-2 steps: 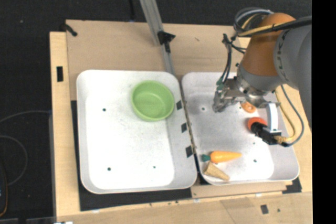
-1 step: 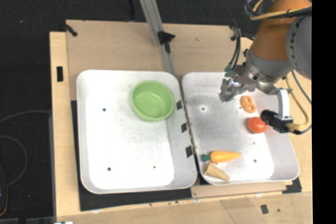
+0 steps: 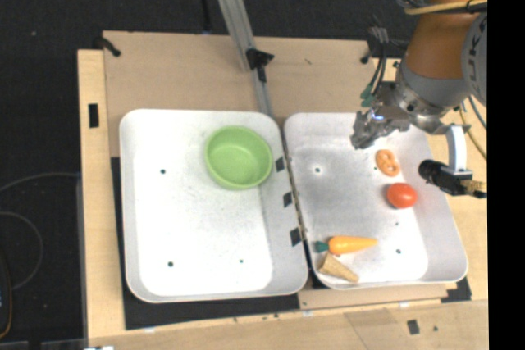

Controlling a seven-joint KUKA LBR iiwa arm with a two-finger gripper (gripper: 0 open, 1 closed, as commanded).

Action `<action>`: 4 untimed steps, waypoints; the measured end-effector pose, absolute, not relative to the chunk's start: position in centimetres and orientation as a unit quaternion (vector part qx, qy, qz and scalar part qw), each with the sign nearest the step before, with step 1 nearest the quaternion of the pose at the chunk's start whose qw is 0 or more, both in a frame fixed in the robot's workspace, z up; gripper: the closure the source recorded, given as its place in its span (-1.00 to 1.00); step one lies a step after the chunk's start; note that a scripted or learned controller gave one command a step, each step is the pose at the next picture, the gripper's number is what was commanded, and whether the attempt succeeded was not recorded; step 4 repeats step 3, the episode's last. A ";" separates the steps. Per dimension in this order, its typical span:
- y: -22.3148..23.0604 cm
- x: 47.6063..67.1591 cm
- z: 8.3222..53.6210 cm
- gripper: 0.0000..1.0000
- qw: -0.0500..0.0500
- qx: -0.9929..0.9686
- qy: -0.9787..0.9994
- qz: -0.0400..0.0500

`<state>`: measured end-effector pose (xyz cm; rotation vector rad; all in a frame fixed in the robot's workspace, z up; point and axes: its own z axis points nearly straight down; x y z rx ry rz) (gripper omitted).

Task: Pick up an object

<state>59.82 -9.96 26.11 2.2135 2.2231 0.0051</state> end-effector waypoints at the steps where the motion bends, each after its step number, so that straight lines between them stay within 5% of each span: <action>1: -5.2 58.1 26.4 1.00 0.000 0.705 0.709 0.001; 3: 5.3 56.3 26.5 1.00 -0.001 0.704 0.710 0.000; 4: 5.3 56.3 26.5 1.00 -0.001 0.704 0.710 0.000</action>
